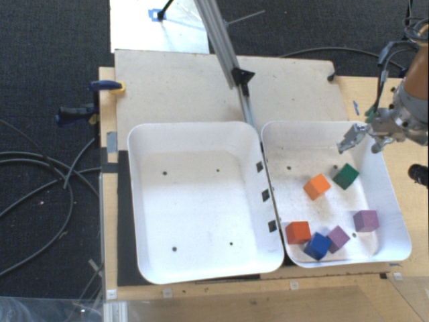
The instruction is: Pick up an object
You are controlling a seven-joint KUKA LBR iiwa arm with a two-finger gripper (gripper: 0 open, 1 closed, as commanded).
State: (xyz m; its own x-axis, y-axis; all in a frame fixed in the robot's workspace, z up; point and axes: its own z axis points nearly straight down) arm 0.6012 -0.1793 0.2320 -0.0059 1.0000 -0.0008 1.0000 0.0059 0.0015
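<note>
Item: my pincer (362,141), hovering over the far right part of the right shallow white plastic bin (401,228), fingers spread apart with nothing between them.

Item: small dark green cube (346,176), nearest candidate, just below my fingertips (not touching).

Item: light orange cube (317,186) beside it; red-orange cube (298,232), blue cube (318,245) and two purple cubes (338,237) (366,220) crowd the bin's near edge.

Step, by my estimate: approach, nothing lifted yet. Next move calls for lowering to straddle the green cube, then closing.
</note>
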